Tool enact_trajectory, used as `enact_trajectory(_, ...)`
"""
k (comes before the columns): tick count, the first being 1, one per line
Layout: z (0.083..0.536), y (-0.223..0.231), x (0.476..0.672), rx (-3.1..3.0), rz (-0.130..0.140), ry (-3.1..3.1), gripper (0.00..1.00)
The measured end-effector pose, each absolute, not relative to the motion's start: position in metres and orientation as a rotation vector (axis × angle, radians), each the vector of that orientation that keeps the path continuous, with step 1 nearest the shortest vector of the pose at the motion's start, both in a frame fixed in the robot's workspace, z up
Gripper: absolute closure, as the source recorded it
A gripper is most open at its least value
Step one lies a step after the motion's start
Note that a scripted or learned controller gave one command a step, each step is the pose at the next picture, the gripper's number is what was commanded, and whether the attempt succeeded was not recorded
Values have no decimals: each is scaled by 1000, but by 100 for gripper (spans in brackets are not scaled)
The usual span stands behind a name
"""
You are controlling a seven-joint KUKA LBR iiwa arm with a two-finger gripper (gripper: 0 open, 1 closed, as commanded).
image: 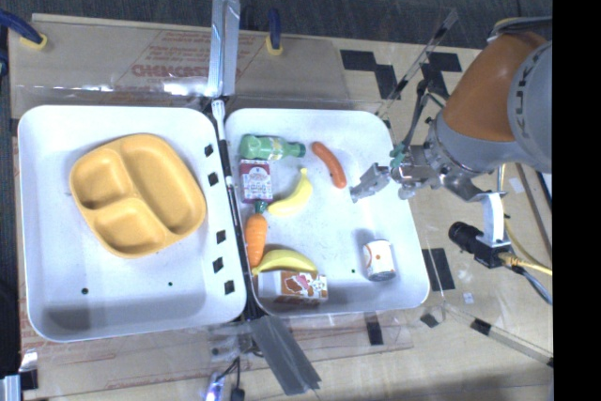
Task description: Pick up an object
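Observation:
The right bin [406, 230] holds several items. A green bottle [268, 146] lies at its far left, with a red sausage [330, 162] to the right of it. Below them are a red packet [255, 180], a small banana [293, 194] and a carrot [255, 238]. Near the front lie a second banana [285, 261], a printed carton [300, 286] and a small white can [378, 259]. My gripper [368, 184] hangs over the bin's right side, right of the sausage and above the can. Nothing shows in its grasp.
The left bin [38, 202] holds a yellow divided plate [137, 193]. A grey divider with black tabs [222, 202] runs between the bins. The arm's orange band [484, 89] reaches in from the right, over the bench beside the right bin.

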State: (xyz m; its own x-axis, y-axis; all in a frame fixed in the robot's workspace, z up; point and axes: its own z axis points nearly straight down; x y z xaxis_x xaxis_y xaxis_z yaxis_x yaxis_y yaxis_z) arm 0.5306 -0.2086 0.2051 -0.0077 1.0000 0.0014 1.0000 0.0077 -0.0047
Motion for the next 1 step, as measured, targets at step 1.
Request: enact_trajectory(1, 92, -198, 595, -2044, 1, -2384, 0)
